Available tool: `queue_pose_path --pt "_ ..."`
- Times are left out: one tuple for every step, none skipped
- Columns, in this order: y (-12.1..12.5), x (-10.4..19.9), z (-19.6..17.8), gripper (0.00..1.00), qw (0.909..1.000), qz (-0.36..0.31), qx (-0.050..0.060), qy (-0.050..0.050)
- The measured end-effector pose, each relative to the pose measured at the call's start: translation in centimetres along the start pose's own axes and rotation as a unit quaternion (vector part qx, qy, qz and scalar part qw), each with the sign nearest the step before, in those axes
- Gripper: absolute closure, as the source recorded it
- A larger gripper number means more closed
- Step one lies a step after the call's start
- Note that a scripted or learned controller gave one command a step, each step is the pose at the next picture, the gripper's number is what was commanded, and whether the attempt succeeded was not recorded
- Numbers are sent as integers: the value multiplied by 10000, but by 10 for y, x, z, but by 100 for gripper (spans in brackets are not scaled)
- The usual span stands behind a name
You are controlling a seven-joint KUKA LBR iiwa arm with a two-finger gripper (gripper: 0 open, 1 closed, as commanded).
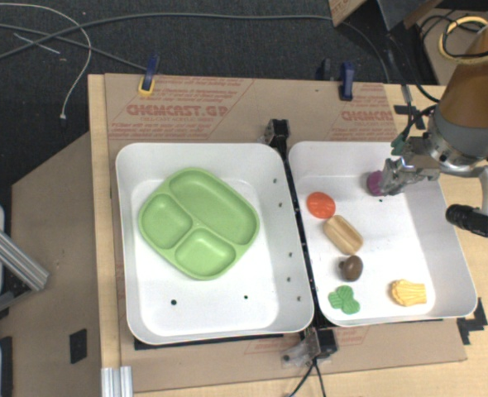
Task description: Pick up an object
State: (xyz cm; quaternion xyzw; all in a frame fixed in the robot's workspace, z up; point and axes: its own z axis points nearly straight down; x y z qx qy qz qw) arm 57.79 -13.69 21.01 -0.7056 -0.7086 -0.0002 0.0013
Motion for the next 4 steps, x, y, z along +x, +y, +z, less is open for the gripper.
queue_pose_path --pt "12 61 -2 100 10000 -11 -10 0" --pt "19 120 -11 100 10000 6 -11 -6" --pt "19 168 -15 100 10000 5 -13 -6" --pt "20 222 -11 100 10000 -3 -12 -7"
